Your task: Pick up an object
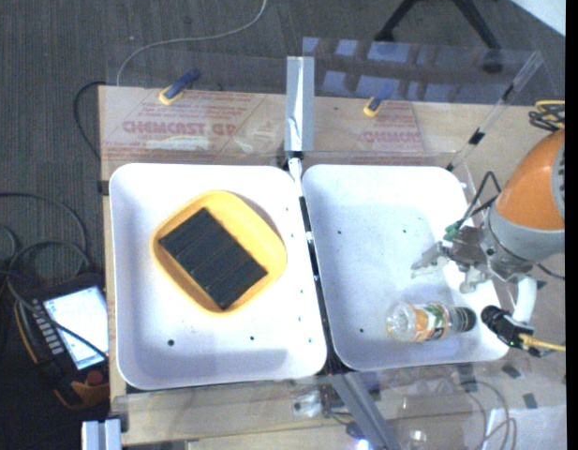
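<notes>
A small clear plastic bottle (427,321) with an orange label and a dark cap lies on its side near the front right corner of the right bin (363,251). In the left bin (139,336) rests a yellow, rounded-square object (220,250) with a dark ribbed panel on top. My gripper (454,262) hangs over the right edge of the right bin, just above and behind the bottle's cap end. Nothing is visibly held in it. The grey wrist with its orange band (537,195) rises behind it at the right.
A metal divider post (299,111) stands between the two bins at the back. Clear plastic panels with yellow and blue clamps (179,86) line the bench's far side. Cables and a small device (68,322) lie on the floor to the left.
</notes>
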Available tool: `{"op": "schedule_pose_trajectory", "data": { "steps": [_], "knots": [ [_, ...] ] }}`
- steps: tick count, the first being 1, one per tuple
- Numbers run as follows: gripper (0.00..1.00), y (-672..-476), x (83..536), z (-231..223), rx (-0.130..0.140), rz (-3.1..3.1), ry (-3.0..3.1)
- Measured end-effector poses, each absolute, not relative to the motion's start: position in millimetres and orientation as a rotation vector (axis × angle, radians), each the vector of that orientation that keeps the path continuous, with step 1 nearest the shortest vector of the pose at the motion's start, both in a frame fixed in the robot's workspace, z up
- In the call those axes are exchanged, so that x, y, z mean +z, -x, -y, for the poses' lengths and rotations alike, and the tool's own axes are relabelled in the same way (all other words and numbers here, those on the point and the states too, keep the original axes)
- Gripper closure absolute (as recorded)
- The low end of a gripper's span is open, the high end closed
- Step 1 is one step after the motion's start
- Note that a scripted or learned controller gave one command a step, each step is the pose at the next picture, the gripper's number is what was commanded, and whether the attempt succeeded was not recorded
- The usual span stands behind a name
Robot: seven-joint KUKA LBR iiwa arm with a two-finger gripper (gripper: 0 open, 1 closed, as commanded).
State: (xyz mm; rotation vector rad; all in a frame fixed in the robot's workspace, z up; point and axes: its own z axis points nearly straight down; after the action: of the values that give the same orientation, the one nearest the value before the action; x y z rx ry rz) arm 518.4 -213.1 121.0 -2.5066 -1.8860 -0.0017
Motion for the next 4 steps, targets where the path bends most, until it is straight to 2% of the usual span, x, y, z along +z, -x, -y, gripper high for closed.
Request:
{"op": "schedule_pose_trajectory", "data": {
  "steps": [1, 2, 3, 4],
  "knots": [
    [0.0, -549.9, 165.5, 198.0, 0.006, 1.602, 2.703],
    [0.0, -482.9, 132.3, 176.8, 0.003, 1.843, 2.54],
    [0.0, -506.0, 155.5, 181.4, 0.004, 1.737, 2.616],
    [0.0, -487.6, 91.6, 157.0, -0.012, 1.994, 2.443]
  ]
}}
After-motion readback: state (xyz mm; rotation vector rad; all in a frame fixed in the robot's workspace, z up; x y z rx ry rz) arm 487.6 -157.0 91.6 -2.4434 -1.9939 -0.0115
